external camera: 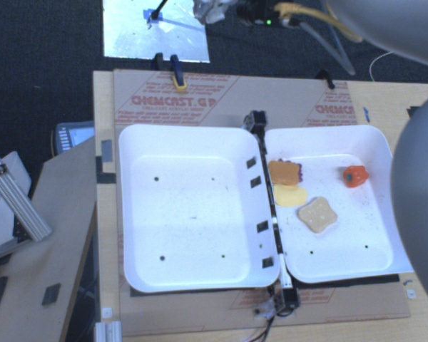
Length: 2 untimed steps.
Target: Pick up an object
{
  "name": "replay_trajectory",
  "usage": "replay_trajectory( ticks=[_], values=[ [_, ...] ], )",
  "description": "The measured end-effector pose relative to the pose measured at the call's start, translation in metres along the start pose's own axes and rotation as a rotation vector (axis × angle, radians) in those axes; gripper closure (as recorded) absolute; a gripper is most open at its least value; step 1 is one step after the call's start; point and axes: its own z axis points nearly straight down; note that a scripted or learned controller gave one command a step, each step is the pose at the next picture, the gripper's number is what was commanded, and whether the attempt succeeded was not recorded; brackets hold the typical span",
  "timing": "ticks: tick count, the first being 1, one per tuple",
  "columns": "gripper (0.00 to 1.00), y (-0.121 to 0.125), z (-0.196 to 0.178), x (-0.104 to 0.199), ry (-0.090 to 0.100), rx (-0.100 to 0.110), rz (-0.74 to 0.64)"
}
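The right bin (374,256) holds several small items near its left wall and middle. An orange-brown block with a purple edge (285,172) lies by the divider. Just below it is a flat yellow piece (290,196), and a tan toast-shaped piece (317,214) lies lower right of that. A small red-orange object (354,176) sits toward the bin's right side. My gripper (215,0) hangs high at the top of the view, above the bench's far edge and well away from both bins. Nothing shows between its fingers.
The left bin (132,212) sits beside the right one, joined by a black clipped divider (265,212). A shiny metal plate (153,20) lies beyond the bench's far edge. The grey arm (421,212) looms along the right side. An aluminium rail (14,198) lies at left.
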Motion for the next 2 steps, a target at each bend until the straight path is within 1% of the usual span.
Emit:
replay_trajectory(
  ticks=[1,2],
  values=[
    [0.0,0.0,0.002,0.0,-0.001,0.004,0.0],
    [1.0,0.0,-0.009,0.001,0.0,0.001,-0.004]
  ],
)
